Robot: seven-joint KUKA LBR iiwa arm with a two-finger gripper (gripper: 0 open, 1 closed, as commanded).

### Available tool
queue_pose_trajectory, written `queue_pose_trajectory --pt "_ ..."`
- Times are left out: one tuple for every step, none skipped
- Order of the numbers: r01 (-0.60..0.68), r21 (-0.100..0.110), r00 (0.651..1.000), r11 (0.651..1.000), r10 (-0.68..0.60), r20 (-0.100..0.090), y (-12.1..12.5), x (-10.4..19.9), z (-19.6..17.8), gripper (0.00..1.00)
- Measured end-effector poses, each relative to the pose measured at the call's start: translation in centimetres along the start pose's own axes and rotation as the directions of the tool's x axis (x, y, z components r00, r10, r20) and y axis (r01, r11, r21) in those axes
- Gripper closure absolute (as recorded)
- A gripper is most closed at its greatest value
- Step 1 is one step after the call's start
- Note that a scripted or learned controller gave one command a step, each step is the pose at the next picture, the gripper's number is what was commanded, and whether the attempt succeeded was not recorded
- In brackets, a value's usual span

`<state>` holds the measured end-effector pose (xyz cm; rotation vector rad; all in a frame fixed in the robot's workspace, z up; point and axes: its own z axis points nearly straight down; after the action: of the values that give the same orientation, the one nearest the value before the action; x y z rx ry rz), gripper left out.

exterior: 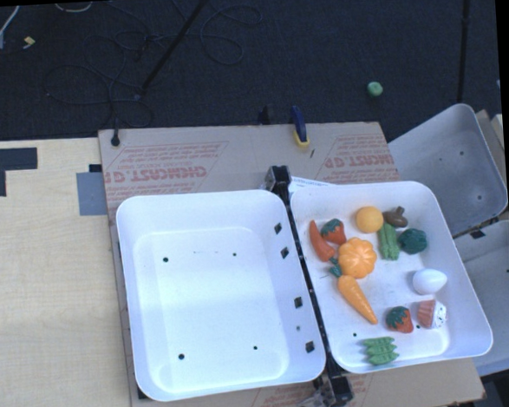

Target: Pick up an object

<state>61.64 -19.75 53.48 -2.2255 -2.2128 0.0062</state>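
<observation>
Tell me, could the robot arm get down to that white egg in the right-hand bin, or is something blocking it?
Probably yes. The white egg lies uncovered in the right bin, with bare floor around it. Its nearest neighbours, the green broccoli and the small red-and-white piece, sit apart from it.

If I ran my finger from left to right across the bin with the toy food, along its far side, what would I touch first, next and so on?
Red chili pepper → strawberry → round orange fruit → brown mushroom → broccoli, all in the right white bin.
</observation>
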Motion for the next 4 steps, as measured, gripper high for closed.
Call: queue_pose_trajectory --pt "0.005 -0.003 1.000 1.000 -0.005 0.000 -0.68 -1.62 -0.26 1.00" --pt "0.005 -0.001 1.000 1.000 -0.005 -0.001 -1.44 -1.50 -0.24 1.00" --pt "0.007 -0.001 1.000 1.000 -0.007 -0.002 -1.57 -1.43 -0.24 1.00" --pt "0.008 0.000 1.000 1.000 -0.008 -0.002 -1.63 -1.40 -0.23 1.00"
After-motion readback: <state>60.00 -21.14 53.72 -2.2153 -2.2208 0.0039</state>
